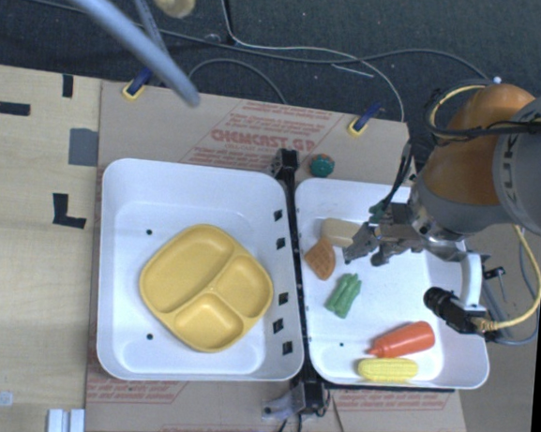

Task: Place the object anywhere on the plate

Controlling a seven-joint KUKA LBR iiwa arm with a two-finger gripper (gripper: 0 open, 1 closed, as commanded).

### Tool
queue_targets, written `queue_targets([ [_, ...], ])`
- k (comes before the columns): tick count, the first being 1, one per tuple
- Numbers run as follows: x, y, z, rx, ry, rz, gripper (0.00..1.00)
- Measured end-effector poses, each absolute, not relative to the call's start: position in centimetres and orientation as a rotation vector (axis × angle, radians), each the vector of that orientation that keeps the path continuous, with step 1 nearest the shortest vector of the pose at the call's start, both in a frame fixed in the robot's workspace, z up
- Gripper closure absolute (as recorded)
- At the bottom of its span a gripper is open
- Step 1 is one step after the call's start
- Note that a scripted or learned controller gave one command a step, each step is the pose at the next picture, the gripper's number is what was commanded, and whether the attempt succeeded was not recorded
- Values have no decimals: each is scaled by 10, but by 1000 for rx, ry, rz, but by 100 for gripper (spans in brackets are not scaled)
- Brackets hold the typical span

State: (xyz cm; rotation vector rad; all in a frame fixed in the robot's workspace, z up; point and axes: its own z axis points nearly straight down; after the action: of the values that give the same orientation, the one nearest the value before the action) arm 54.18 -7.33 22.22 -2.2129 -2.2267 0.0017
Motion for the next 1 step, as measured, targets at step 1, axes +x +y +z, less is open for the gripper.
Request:
queue_targets([
  [1, 548, -23, 227, -2212, -2227, 0, 100],
])
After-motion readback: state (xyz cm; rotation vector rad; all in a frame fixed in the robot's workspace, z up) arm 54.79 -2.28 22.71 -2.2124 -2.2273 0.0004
